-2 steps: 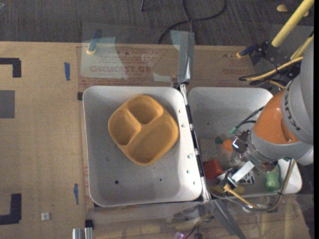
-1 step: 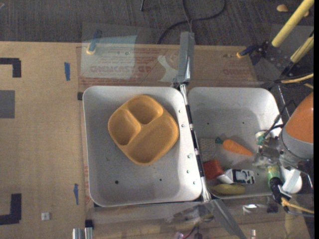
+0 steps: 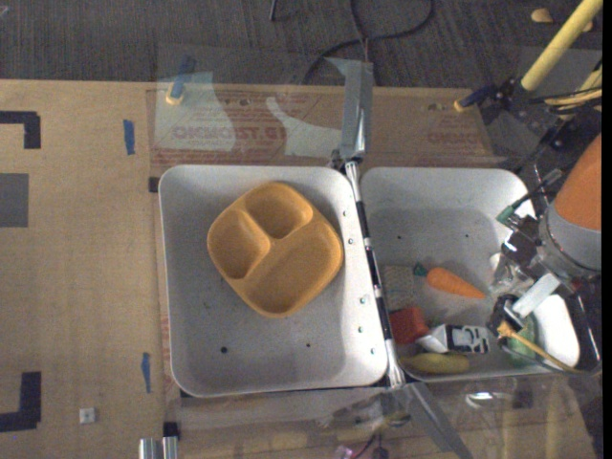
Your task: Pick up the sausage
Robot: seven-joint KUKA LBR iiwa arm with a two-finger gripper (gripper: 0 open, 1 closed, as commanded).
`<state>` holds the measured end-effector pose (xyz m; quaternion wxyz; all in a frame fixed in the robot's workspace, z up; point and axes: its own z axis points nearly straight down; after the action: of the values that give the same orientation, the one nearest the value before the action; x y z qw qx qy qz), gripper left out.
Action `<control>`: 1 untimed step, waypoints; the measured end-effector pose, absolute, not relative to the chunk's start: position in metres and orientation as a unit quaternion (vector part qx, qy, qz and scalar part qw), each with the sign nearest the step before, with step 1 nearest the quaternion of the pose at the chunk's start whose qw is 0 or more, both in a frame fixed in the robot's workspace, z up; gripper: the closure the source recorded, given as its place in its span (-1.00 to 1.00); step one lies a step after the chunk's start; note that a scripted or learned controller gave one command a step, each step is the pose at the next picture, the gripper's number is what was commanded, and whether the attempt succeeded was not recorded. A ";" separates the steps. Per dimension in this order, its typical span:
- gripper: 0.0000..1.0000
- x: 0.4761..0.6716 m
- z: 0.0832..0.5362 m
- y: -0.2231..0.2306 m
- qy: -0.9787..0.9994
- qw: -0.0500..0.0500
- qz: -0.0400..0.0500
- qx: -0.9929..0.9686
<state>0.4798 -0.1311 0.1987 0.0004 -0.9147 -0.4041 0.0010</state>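
Observation:
A short red-brown piece (image 3: 409, 323), the likeliest sausage, lies in the right bin (image 3: 430, 208) against its left wall, near the front. My gripper (image 3: 513, 290) hangs over the bin's right side, about a hand's width to the right of that piece and clear of it. The grey arm with its orange band (image 3: 585, 199) comes in from the right edge. Nothing is visibly held.
An orange carrot (image 3: 455, 283) lies mid-bin, between the gripper and the red piece. A white tube (image 3: 459, 338) and a yellow-green oblong (image 3: 440, 362) lie along the front wall, with a green item (image 3: 516, 350) beside them. The left bin (image 3: 191, 333) holds an orange divided plate (image 3: 275, 247).

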 end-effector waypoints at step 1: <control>1.00 0.480 0.225 -0.120 -0.415 0.000 0.001 -0.910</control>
<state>0.4795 -0.1205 0.2247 0.0003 -0.9100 -0.4147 0.0008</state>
